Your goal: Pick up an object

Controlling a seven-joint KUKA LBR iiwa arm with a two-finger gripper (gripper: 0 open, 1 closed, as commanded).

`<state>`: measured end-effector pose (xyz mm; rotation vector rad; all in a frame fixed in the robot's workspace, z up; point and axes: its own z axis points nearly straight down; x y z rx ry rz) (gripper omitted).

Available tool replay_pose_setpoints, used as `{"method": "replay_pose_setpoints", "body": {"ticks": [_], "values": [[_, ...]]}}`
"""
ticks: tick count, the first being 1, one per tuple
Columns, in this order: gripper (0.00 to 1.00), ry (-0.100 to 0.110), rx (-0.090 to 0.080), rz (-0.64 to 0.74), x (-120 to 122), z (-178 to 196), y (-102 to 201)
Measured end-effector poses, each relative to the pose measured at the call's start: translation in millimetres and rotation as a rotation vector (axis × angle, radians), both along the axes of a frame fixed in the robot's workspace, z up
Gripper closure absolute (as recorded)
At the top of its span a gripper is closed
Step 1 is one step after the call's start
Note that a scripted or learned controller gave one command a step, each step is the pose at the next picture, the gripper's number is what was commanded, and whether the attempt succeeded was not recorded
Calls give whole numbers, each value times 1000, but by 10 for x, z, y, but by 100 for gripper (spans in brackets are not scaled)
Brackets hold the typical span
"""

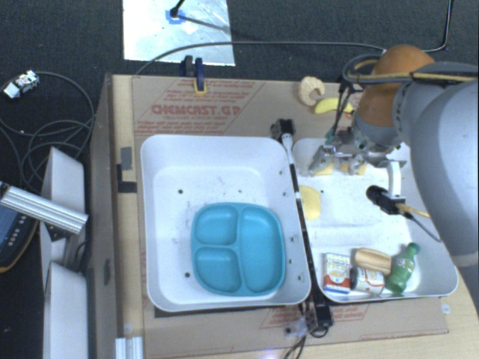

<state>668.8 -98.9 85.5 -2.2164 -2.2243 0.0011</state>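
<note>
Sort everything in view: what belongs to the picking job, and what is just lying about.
Job: pincer, right bin, green bottle, tan roll, small carton, yellow piece, blue divided plate in left bin.
Lying about, outside the bins: curved yellow item, beige item, blue clamp, white gadget.

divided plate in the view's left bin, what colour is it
Light blue. The divided plate shows best in the camera view, seen from above.

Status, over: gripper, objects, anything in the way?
Gripper over right bin far end, nothing seen held. Green bottle, carton at near end. Yellow piece by divider.
</note>
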Motion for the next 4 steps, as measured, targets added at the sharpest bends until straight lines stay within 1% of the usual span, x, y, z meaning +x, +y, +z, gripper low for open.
{"method": "replay_pose_setpoints", "body": {"ticks": [1,3,4], "values": [[0,-4,-1,2,4,-6,152],[0,-4,-2,1,4,-6,150],[100,-7,-3,5,14,108,148]]}}
